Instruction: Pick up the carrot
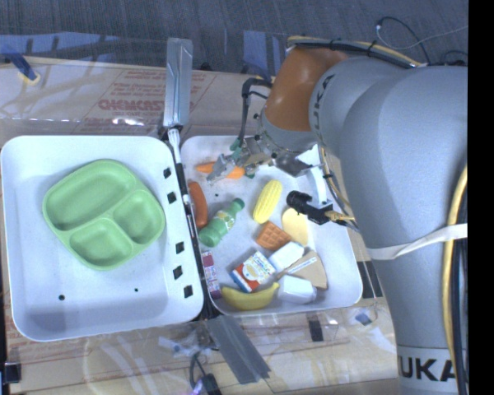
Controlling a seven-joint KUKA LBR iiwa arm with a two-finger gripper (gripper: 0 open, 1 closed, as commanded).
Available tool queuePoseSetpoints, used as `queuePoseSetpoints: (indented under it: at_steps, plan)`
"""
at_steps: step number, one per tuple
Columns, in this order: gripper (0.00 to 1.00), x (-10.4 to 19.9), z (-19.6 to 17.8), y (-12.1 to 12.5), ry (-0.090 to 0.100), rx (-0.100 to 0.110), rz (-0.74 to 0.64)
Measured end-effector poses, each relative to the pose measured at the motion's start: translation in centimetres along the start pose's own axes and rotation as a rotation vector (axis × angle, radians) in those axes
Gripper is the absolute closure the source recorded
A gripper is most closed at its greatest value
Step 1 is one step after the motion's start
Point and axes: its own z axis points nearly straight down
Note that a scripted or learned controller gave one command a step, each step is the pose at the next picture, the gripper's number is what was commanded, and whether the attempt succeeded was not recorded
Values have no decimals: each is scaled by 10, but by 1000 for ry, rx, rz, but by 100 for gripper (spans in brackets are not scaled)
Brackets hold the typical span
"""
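Note:
The carrot (206, 169) is a small orange piece lying at the far left of the right bin (346, 290), close to its back wall. My gripper (230, 165) reaches down from the right and sits right over the carrot's middle, so orange shows on both sides of it. The carrot looks to be resting on the bin floor. The wrist and the orange band (292, 93) rise behind the gripper and hide the bin's back right corner.
Near the carrot lie a red sausage (198, 202), a green bottle (221, 223) and a corn cob (267, 200). A banana (249, 297), a carton (253, 271) and cheese pieces (295, 225) crowd the front. A green divided plate (103, 212) sits in the left bin (33, 303).

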Motion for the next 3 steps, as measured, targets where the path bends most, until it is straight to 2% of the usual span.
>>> queuePoseSetpoints:
  at_steps: [1,2,3]
  plan:
    - [100,-2,-11,-1,-3,5,-2]
    - [0,-2,-11,0,-3,3,-3]
    - [0,-4,7,-1,6,15,-152]
